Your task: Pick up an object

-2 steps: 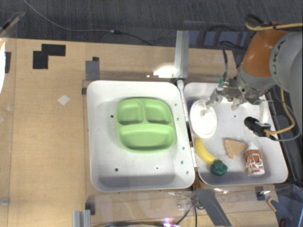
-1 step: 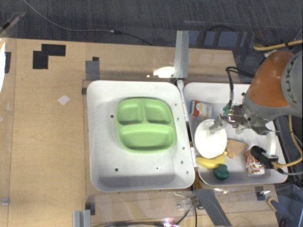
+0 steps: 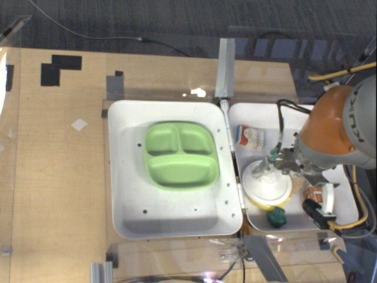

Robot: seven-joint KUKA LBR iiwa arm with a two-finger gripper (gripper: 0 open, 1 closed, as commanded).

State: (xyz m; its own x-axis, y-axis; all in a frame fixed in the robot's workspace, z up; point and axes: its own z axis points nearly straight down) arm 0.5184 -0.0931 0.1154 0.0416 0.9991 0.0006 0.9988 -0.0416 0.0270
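Observation:
My gripper (image 3: pixel 278 160) hangs low in the right bin (image 3: pixel 259 114), reaching in from the right under the orange-banded wrist. Directly below and left of it sits a white round bowl (image 3: pixel 266 185) resting on a yellow thing (image 3: pixel 270 205). The gripper's tip overlaps the bowl's upper rim; whether they touch I cannot tell. A small dark green object (image 3: pixel 277 218) lies at the bin's front edge. A white packet with a blue and orange label (image 3: pixel 250 137) lies at the bin's back left. A brown and white item (image 3: pixel 316 193) is partly hidden beneath the wrist.
The left bin (image 3: pixel 126 175) holds a light green divided plate (image 3: pixel 179 154) in its middle. A metal divider post (image 3: pixel 224 69) stands between the bins at the back. Tan bench surface extends to the left.

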